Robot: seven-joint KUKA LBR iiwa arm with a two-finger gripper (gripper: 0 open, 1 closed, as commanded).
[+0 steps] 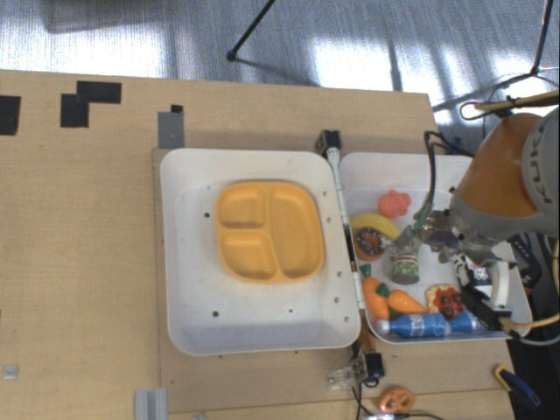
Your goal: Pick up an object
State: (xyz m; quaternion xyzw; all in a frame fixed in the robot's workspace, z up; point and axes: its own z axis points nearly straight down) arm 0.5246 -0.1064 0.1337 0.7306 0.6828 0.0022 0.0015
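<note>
Pincer (408,250) low in right bin (411,171), finger state unclear, blue bottle (429,325) label unreadable

- Left bin (188,261): a yellow plate (267,232) fills the middle; bare floor rings it.
- Right bin (367,175): banana (374,225), carrots (392,300), bottle (429,325) crowd its near half.
- Arm (503,178) overhangs its right side.
</note>
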